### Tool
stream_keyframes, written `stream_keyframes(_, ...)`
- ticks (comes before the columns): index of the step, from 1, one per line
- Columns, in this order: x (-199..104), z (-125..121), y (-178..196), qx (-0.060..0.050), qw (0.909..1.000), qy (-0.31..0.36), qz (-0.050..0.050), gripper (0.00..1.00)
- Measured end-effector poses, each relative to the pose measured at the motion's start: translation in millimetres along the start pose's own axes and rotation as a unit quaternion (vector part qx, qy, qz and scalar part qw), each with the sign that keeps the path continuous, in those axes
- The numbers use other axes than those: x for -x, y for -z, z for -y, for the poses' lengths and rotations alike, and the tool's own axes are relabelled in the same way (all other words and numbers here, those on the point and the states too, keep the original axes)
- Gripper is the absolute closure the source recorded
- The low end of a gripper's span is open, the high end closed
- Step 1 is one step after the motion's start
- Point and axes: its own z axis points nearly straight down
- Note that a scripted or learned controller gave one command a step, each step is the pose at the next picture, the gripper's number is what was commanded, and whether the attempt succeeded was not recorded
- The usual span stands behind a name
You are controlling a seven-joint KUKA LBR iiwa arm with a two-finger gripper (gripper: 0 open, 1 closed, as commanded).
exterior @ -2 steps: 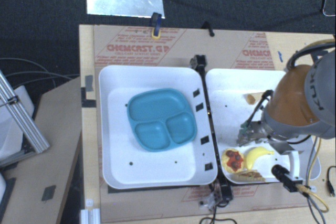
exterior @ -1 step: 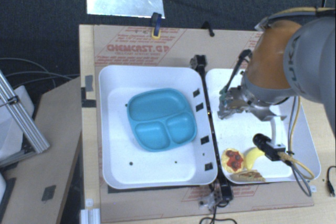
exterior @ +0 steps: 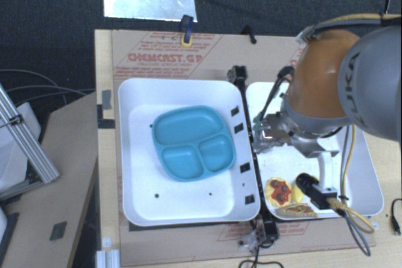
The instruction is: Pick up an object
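A blue divided plate [exterior: 190,142] lies in the left bin [exterior: 135,135]. In the right bin [exterior: 370,191], near its front left corner, sits a toy pizza slice [exterior: 280,191] with red and yellow topping. A flat tan piece [exterior: 295,211] lies just in front of it. My gripper [exterior: 266,134] hangs low over the left side of the right bin, close to the divider and behind the pizza slice. The orange wrist band and grey arm cover most of it.
The divider [exterior: 249,141] between the bins carries black clips. The arm hides much of the right bin's floor. Brown cardboard [exterior: 163,53] lies under both bins, with a yellow and blue clamp [exterior: 186,30] at its back edge.
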Motion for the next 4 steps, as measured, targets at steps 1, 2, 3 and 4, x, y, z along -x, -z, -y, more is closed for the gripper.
stream_keyframes(1,-59.4,10.2,177.9,0.009,0.9999,0.004,-0.003,1.0)
stream_keyframes(2,-144.1,11.4,150.0,0.0,1.0,0.003,-0.001,1.0)
stream_keyframes(3,-102.3,-31.4,29.7,-0.002,1.0,-0.004,0.001,1.0)
stream_keyframes(4,-134.3,11.8,209.6,0.007,1.0,0.002,-0.003,1.0)
